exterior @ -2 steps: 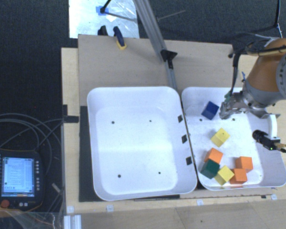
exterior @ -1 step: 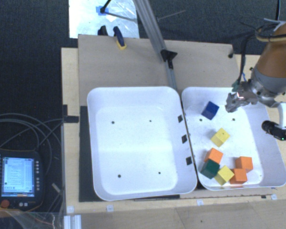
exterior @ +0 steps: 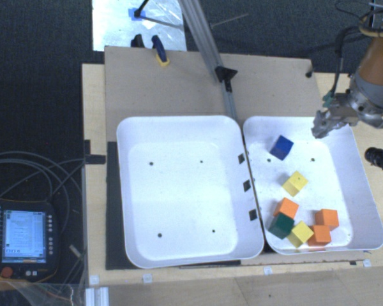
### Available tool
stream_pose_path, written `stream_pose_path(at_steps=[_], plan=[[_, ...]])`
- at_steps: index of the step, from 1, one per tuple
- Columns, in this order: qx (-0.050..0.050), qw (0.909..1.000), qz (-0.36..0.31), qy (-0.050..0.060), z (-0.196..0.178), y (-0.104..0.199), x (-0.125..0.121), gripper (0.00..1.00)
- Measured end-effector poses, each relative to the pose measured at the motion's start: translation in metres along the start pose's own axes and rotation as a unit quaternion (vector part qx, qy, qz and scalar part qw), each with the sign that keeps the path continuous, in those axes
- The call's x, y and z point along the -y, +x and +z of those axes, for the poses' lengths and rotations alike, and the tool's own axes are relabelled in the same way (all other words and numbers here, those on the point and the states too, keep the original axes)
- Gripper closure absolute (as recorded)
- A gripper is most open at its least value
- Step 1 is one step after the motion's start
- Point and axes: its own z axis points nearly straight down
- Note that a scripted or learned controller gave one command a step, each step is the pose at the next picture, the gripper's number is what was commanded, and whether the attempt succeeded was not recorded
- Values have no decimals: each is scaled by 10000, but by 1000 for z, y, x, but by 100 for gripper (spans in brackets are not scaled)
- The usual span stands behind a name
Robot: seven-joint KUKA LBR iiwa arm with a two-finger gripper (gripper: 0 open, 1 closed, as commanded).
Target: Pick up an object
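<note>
The right bin [exterior: 357,171] holds several small blocks. A blue cube [exterior: 281,147] lies near its upper middle, with a yellow cube [exterior: 295,183] below it. Toward the front edge sit an orange cube [exterior: 286,207], a dark green cube [exterior: 281,225], a second yellow cube [exterior: 301,233] and two more orange cubes [exterior: 325,219] [exterior: 318,235]. My gripper [exterior: 321,127] hangs over the bin's upper right part, to the right of the blue cube and above it. I see nothing between its fingers.
The left bin [exterior: 134,171] stands beside the right one, with small clips along the shared wall. A slanted metal pole [exterior: 201,30] crosses the back of the bench. A teach pendant [exterior: 22,238] and cables lie on the floor at left.
</note>
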Motion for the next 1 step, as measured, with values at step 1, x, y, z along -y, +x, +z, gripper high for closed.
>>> stream_pose_path(at_steps=[1], plan=[[-4, 10000, 12, 42, 35, 0, 0, 100]])
